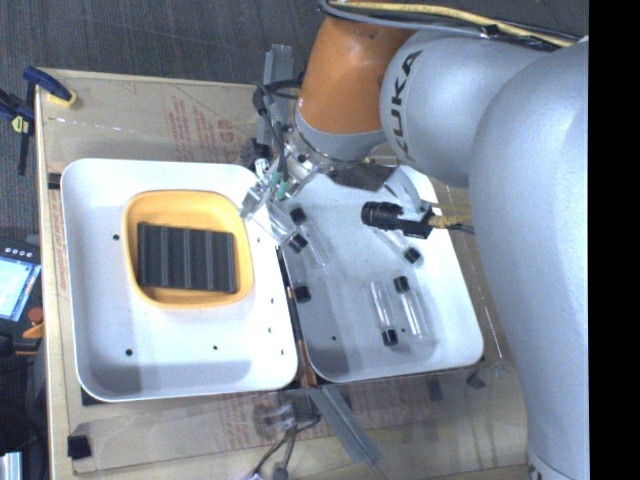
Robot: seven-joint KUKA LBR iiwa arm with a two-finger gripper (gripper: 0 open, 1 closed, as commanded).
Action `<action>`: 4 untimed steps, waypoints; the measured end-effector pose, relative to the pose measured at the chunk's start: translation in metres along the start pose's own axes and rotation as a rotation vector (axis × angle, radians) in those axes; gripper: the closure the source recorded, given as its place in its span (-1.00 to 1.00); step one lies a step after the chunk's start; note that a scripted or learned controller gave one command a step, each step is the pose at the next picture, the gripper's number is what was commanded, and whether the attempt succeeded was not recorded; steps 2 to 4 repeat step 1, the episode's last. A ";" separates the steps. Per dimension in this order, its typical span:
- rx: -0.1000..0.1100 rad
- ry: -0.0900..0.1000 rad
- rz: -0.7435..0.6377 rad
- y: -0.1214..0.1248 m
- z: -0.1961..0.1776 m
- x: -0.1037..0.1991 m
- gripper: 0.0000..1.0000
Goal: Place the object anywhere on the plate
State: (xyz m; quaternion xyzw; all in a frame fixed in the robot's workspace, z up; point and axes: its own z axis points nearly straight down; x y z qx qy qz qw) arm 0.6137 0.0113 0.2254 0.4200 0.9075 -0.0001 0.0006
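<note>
camera view: pincer [254, 200] over the seam between the bins, plate [185, 200] just left of it.
pincer tip hangs at the left bin [90, 268] edge. glare and clutter there, so i can't tell whether it's apart, together or clamped on anything. the yellow plate with its dark ridged insert [190, 258] sits left of and below the tip, near it. my read: the move turns on a short leftward shift. candidate objects are black-capped clear vials in the right bin [345, 268], all right of and below the pincer. nearest vial [296, 218] is just beside the tip, axis unclear. two far ones [410, 316] lie parallel, long axes running top to bottom of the view. count: one plate, two bins, about six caps; some tubes too faint to confirm.
</note>
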 end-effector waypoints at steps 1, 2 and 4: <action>0.000 0.000 0.000 0.000 0.000 0.000 -1.00; 0.000 0.000 0.000 0.000 0.000 0.000 -1.00; 0.000 0.000 0.000 0.000 0.000 0.000 -1.00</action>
